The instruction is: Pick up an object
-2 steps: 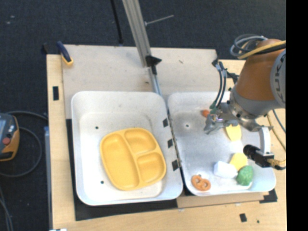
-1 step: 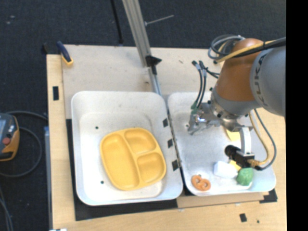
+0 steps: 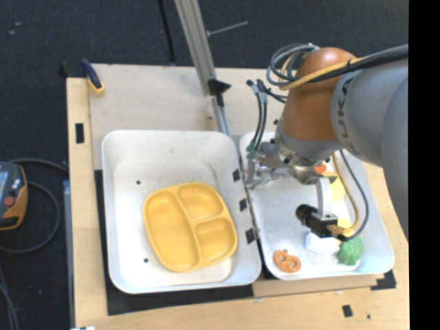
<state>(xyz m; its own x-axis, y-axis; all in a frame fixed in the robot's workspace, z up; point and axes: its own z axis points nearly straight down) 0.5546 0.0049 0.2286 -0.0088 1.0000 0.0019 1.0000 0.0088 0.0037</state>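
The right bin holds an orange pretzel-shaped piece near its front edge, a green lumpy object at its front right corner and a small white item between them. A yellow piece shows partly behind the arm. My gripper hangs low over the right bin's left edge, close to the wall between the bins and well away from those objects. Nothing shows between its tips.
The left bin holds a yellow compartment tray. A slanted aluminium post rises behind the bins. A blue-and-yellow tool lies at the bench's back left corner. The arm's grey and orange body covers the right bin's back.
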